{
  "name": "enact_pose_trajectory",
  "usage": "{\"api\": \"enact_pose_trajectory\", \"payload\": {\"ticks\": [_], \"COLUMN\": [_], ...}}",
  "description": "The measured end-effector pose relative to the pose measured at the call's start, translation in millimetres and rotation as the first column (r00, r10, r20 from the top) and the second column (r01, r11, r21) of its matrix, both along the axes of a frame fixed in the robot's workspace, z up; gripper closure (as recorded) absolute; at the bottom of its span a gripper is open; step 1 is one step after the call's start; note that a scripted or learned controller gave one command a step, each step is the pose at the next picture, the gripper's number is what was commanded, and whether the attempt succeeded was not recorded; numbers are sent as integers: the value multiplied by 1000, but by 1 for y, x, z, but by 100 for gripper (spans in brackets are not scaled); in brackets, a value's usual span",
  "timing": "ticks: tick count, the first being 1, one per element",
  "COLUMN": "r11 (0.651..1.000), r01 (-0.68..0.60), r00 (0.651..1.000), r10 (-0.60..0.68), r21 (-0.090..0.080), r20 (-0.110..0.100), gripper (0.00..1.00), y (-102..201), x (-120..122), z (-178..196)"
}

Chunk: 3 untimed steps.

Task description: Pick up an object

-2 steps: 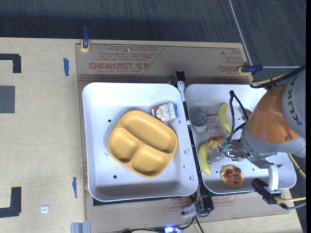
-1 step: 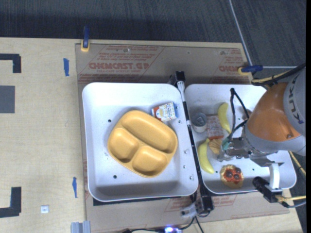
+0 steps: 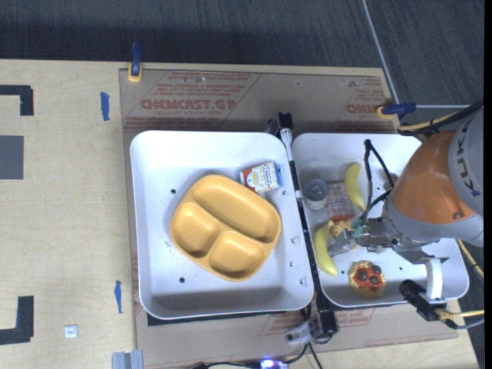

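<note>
Gripper (image 3: 344,237), metallic and cluttered with cables, hangs low in the right bin (image 3: 453,283); whether it is spread or pinching cannot be told. Touching its left side lies a curved yellow banana (image 3: 324,252). Just below sits a round, bumpy orange-red object (image 3: 367,277). Well left, a smooth yellow three-compartment tray (image 3: 224,226) lies in the left bin (image 3: 154,206).

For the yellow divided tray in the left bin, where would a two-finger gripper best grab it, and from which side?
Probably the raised outer rim of the yellow tray, coming straight down from above. It lies flat and face up in the left bin, too wide to span, so one finger inside a compartment and one outside the rim seems best. The rim toward the bin's far-left corner has open floor; the small carton crowds the opposite side.
</note>
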State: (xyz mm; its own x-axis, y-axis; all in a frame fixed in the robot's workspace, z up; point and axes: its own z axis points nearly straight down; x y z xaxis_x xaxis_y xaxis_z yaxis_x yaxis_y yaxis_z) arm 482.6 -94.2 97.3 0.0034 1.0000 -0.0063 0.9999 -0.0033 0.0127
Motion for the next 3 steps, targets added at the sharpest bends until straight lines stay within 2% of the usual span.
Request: {"api": "enact_pose_trajectory", "payload": {"ticks": [3], "r11": [1000], "r01": [2], "r00": [1000], "r10": [-2], "r21": [-2], "r20": [-4], "gripper": [0], "y": [-2], "x": [-2], "z": [-10]}}
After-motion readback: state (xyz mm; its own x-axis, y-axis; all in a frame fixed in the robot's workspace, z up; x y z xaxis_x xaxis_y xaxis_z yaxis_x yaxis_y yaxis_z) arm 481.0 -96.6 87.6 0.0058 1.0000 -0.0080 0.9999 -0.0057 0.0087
